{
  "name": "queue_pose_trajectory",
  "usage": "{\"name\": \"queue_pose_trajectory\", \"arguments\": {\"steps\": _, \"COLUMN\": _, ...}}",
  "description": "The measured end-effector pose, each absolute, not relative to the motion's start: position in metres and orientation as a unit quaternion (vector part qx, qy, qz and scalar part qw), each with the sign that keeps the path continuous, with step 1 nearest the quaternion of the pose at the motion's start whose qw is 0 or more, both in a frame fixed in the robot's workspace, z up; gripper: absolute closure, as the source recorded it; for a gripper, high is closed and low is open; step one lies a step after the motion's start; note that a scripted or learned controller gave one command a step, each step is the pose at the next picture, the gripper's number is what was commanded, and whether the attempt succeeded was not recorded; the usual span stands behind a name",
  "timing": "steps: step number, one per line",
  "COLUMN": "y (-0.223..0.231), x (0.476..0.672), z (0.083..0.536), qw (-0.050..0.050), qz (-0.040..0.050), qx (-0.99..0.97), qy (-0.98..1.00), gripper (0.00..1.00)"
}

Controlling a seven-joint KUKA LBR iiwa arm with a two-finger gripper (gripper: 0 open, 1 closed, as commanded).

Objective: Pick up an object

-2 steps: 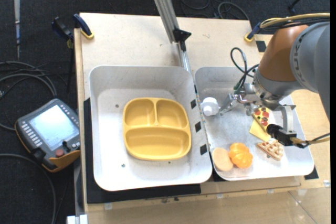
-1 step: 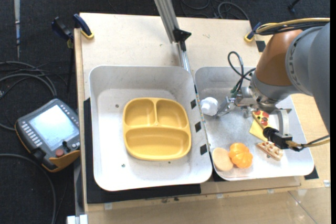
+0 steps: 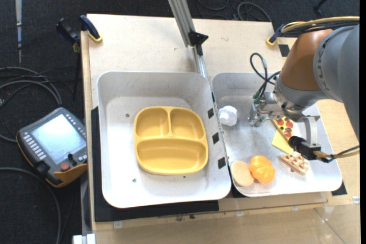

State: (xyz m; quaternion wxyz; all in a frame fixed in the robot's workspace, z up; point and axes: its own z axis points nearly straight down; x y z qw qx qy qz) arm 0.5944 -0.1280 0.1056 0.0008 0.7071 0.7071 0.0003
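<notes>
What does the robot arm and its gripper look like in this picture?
The thick, rounded grey arm has a glossy orange band above the wrist. The small metallic silver gripper sits below it. Thin dark cables loop beside the wrist, and a yellow and black cable runs along the arm's top.

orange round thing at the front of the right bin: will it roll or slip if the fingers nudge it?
Likely rolls: the orange fruit looks rounded and lobed. It touches the pale round piece, which may block it leftward. Its surface looks smooth, so probably slippery.
</notes>
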Motion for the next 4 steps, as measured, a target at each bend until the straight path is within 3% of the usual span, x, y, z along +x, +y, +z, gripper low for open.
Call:
{"name": "queue_pose_trajectory", "arguments": {"steps": 2, "y": -0.122, "x": 0.604, "z": 0.215, "qw": 0.003, "qz": 0.0017, "qx": 0.706, "qy": 0.708, "gripper": 1.0}}
{"name": "queue_pose_trajectory", "arguments": {"steps": 4, "y": -0.027, "x": 0.618, "z": 0.223, "qw": 0.0, "qz": 0.0008, "qx": 0.704, "qy": 0.71, "gripper": 1.0}}
